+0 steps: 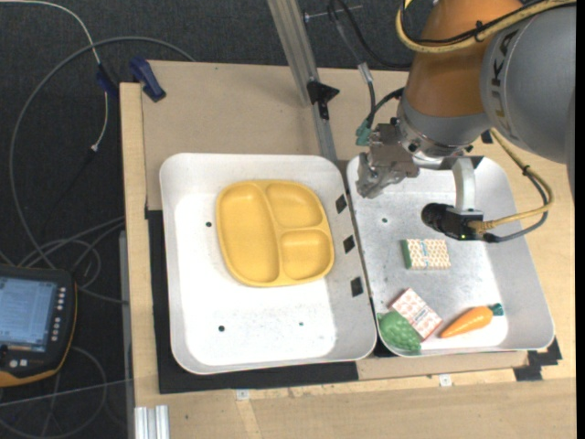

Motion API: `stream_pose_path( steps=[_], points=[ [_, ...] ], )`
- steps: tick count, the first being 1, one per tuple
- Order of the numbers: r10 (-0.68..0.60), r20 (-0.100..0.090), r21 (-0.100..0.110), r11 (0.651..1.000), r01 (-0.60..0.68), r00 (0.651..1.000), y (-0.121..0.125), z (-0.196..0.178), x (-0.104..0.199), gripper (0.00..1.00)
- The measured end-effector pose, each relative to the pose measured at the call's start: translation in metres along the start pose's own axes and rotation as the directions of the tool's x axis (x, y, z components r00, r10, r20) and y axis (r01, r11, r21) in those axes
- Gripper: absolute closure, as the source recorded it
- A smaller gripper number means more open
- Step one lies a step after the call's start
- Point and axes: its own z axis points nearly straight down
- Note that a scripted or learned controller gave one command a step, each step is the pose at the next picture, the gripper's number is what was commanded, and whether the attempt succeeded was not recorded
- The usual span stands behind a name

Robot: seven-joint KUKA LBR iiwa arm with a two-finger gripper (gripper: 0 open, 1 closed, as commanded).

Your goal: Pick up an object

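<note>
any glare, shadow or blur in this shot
Camera view: even overhead light, with soft shine on the orange band and faint sheen on the yellow tray; the gripper looks slightly soft, its shadow falling on the right bin; the carrot is sharp.

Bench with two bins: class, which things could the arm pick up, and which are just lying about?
For the job: gripper; carrot; patterned box; red box; green toy; yellow plate.

Lying about: blue clip; handheld screen; cables.
</note>
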Motion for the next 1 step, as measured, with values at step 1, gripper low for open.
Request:
stream_pose_path(
  steps=[1],
  points=[
    [0.0, 0.0, 0.001, 1.0, 0.0, 1.0, -0.0321, -0.0047, 0.0495, 1.0]
  ],
)
